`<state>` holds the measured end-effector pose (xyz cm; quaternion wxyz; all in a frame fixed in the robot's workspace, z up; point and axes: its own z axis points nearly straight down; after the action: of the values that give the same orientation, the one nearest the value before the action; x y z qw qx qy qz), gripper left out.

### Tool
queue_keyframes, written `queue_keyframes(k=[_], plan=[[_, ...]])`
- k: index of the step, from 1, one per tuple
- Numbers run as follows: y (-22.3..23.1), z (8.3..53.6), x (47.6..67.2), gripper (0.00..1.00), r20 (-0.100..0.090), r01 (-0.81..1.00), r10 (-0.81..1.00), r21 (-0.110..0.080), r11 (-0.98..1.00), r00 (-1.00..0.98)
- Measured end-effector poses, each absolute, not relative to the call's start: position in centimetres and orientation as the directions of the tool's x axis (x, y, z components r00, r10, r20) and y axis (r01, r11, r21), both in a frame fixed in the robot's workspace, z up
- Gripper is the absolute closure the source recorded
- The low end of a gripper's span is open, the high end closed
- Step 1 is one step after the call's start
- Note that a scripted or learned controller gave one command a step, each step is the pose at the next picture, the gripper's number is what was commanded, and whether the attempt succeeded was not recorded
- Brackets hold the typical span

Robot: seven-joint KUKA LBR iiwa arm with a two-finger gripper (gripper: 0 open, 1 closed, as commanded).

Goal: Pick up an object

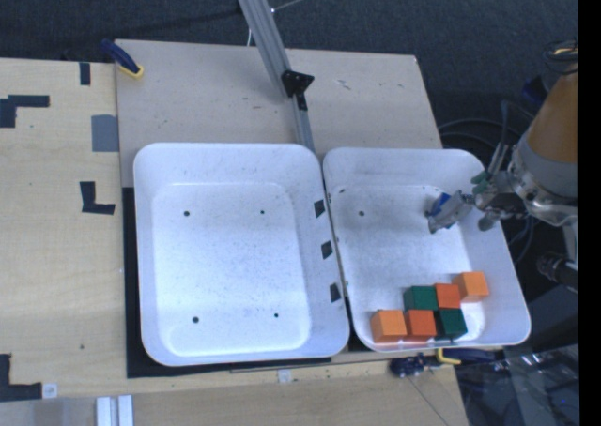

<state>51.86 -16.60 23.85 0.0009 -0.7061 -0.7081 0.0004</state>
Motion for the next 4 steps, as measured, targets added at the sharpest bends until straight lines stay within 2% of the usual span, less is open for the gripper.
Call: queue_keyframes(k=[1, 4], plan=[[-16.6, 23.9, 51.9, 0.0, 0.001, 1.0, 1.0, -0.002, 0.002, -0.002], [-16.8, 9.3, 51.2, 0.0, 0.001, 1.0, 1.0, -0.008, 0.001, -0.001]])
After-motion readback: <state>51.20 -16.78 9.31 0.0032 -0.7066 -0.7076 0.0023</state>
